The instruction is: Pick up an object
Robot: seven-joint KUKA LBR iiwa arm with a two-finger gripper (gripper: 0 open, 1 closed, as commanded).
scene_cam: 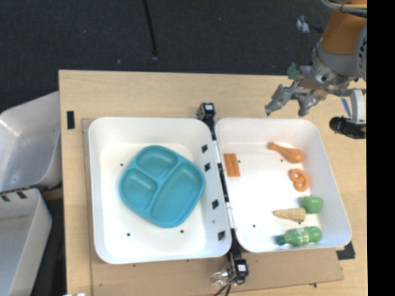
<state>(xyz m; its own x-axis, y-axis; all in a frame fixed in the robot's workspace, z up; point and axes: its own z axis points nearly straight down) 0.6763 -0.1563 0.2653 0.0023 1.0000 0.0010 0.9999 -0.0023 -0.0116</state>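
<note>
The right bin [259, 233] holds several small toy items: an orange drumstick-like piece [287, 151], an orange pretzel [299, 178], a green pepper [312, 204], a beige cone [290, 214], a green bottle [300, 236] and a flat orange bar [231, 164] near the left wall. My gripper [290, 103] hangs above the bench just beyond the right bin's far edge, its fingers spread apart with nothing between them.
The left bin [105, 239] holds a blue divided plate [162, 185]. A clamp strip [216, 184] joins the two bins. A white container [28, 140] sits off the bench at the left. The arm [342, 36] comes in from the upper right.
</note>
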